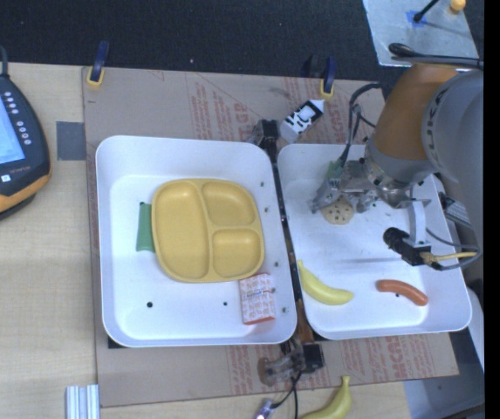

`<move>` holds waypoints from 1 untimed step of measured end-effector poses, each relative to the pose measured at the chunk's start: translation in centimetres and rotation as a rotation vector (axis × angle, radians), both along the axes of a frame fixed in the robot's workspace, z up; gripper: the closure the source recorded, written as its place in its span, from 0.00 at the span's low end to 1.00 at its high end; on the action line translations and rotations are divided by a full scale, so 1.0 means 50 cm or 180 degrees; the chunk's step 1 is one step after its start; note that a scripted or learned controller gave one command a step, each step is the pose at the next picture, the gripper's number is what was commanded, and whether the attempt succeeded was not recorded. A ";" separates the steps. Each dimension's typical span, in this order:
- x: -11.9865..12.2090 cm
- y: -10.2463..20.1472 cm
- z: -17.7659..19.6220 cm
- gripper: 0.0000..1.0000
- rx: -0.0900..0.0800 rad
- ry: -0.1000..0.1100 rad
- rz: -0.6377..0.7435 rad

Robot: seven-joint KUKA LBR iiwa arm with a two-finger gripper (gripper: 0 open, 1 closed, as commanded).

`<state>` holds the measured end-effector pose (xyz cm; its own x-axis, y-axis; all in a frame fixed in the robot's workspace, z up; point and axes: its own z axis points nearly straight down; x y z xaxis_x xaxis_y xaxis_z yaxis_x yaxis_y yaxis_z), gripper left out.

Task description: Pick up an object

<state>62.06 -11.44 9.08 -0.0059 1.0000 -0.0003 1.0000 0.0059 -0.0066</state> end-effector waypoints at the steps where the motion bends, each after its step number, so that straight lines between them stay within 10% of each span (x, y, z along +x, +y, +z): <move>1: 0.071 -0.063 0.003 0.00 0.0002 -0.0013 -0.0012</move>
<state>65.63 -14.60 9.22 -0.0022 1.0000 0.0002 1.0000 0.0022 -0.0024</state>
